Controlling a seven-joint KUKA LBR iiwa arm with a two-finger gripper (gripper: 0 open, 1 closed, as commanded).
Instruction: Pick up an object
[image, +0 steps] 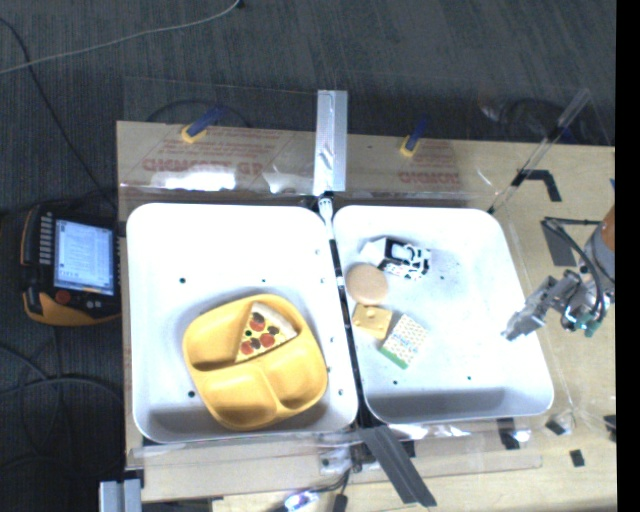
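Dark carpet w/ loose cables surrounds the tabletop (150, 140); a teach pendant (72, 265) sits off its left edge. Two white bins side by side. Left bin (160, 240) holds a yellow divided plate (256, 362) near the front edge, a toy pizza slice (265, 332) lying in its upper compartment. Right bin (480, 250) has a cluster by its left wall: black-and-white item (405, 257) toward the back, round tan disc (367, 283) just in front, small tan block (372, 319) touching a pale patterned block (404, 341). Gripper (522, 325) hovers at the right bin's right edge, well apart from the cluster, nothing btwn its jaws; can't tell how far open they are. Judging: patterned block is prob the easiest pick, looks light, stiff, flat-sided, take it across the short sides. Disc likely light but rounded, may slip. Neighbours sit close, so fingers could nudge them
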